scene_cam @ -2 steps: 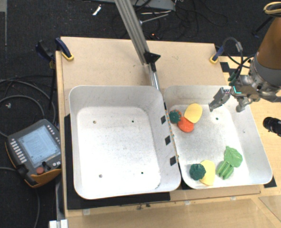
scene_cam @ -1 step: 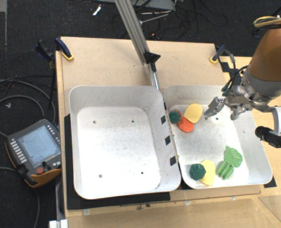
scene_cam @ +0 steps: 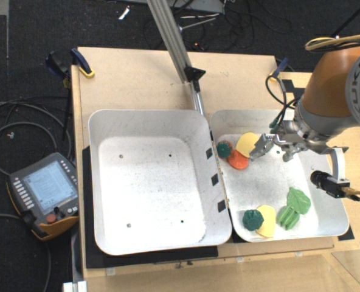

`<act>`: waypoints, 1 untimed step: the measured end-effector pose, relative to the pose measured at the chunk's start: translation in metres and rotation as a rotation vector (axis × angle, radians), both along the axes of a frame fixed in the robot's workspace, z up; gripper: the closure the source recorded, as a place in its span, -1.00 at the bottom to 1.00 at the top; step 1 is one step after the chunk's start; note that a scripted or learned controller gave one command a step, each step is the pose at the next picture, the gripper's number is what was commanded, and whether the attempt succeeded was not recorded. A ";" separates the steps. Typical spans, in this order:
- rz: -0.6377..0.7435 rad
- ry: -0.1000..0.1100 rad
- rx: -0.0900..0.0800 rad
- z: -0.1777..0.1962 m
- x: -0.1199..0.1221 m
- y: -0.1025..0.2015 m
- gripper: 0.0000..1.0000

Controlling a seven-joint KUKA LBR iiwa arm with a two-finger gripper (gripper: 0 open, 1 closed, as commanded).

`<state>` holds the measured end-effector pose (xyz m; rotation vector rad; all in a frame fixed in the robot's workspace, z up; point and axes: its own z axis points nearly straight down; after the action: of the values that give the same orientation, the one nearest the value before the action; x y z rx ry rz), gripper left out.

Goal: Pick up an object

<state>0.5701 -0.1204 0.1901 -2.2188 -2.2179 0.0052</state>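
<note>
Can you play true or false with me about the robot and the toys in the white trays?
1. All the toys are in the right tray. True.
2. The light green toy lies in the left tray. False: it lies in the right tray, near the front right corner.
3. The gripper hangs over the right tray, beside the yellow toy at the back. True.
4. The orange toy sits alone, far from the others. False: it is right up against that yellow toy, with a small dark green toy close by.
5. A dark green toy lies next to a second yellow toy at the front. True.
</note>
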 end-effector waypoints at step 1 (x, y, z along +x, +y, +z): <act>0.000 0.000 0.000 -0.044 0.000 0.005 -1.00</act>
<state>0.5703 -0.1158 0.1459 -2.2192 -2.2178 0.0047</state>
